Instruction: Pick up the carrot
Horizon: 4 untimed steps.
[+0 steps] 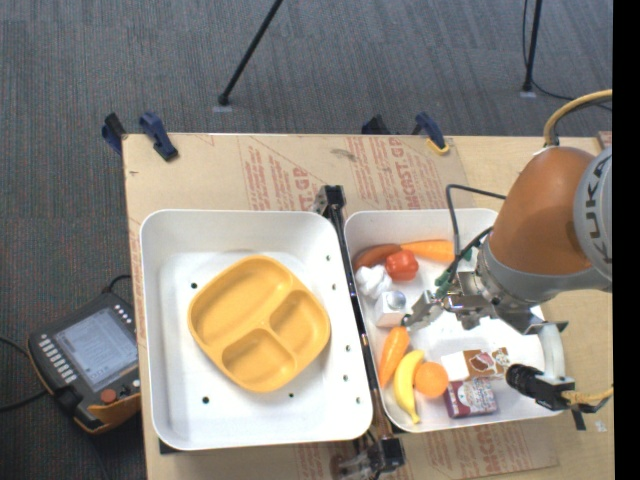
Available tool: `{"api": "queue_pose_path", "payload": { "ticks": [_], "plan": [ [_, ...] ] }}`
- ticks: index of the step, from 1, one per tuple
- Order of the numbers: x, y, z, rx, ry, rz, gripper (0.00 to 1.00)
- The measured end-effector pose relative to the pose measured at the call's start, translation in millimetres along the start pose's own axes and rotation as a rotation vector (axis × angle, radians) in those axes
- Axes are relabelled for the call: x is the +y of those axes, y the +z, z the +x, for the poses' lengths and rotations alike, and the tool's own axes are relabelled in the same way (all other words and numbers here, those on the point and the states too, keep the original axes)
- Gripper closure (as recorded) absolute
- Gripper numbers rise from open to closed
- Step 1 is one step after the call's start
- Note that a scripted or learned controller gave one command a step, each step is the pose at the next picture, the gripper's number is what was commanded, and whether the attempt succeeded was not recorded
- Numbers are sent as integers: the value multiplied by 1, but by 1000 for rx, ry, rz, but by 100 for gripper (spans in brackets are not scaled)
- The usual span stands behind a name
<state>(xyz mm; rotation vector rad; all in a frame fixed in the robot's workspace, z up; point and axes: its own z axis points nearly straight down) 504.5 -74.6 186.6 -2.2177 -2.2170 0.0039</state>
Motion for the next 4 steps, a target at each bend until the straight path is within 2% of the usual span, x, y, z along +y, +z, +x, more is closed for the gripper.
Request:
{"api": "queue_pose_path", "payload": {
  "ticks": [1, 2, 3, 4],
  "plan": [
    [-30, 100, -6, 0, 2, 1, 0],
    [-30, 90, -6, 2, 5, 1, 100],
    [-30, 90, -6, 1, 5, 1, 0],
    [50, 37, -7, -2, -1, -6, 0]
  ]
}}
